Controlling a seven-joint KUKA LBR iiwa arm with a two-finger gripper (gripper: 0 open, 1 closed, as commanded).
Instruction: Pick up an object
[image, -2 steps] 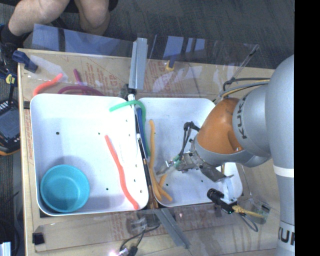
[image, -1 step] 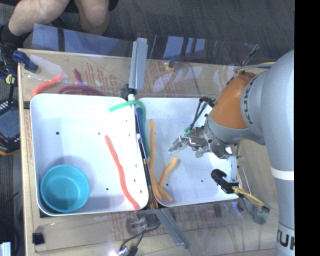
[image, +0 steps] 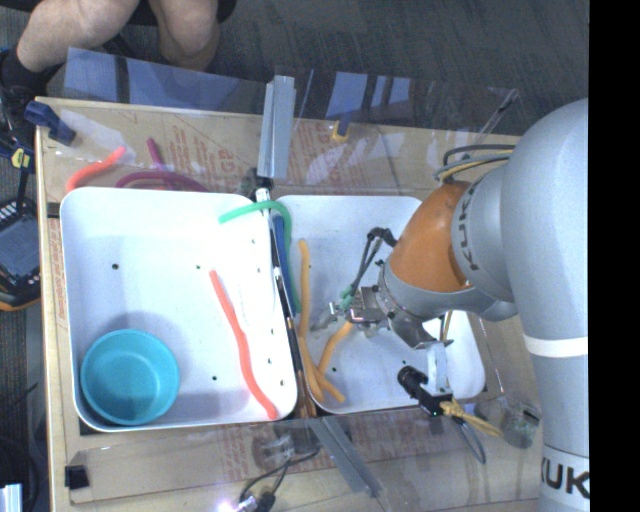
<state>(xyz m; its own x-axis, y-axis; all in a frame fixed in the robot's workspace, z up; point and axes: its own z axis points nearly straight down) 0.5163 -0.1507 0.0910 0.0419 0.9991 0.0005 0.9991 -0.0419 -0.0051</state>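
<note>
The grey arm, with its orange band above the wrist, is reaching in from the right and hanging over the right bin. Its hand is sitting low over the middle of that bin; whether it is released, clenched or grasping anything cannot be told from this slant, since the wrist and cables are crowding the tip.

An orange-yellow strip is lying bent just beside the hand, possibly touching it, and contact cannot be confirmed. A second yellow strip is running lengthwise near the bin's left wall, beside a dark blue strip. A green strip is curving over the top of the wall shared by the two bins.

In the left bin, a blue bowl is standing upright in the near-left corner, well apart from a salmon-pink strip that is stretching diagonally toward the near-right corner.

On the table beyond the left bin, an orange strip and a magenta loop are resting against the bin's far rim.
</note>
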